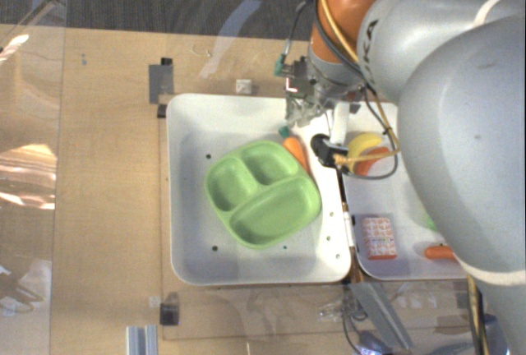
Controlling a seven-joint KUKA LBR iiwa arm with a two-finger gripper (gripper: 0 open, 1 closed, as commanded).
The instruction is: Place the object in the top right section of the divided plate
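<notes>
Carrot (295,151) is the thing to move, I think: a small orange toy one with a green tip, lying just below the fingers and right against the edge of the green divided plate (263,193). It looks light, hard and smooth, so it may slip or roll; my guess is that a hold across its fat middle works best. The gripper (302,113) hangs just over it, pointing down. I cannot tell how the fingers stand, or whether they touch the carrot at all, because they are small and dark. The plate's top right section (271,163) sits just beside the carrot, a very short trip. Plate and carrot both lie in the left white bin (189,205). Farther out, in the right bin (386,263), rest a yellow banana toy (366,146) and a small card (378,237).
</notes>
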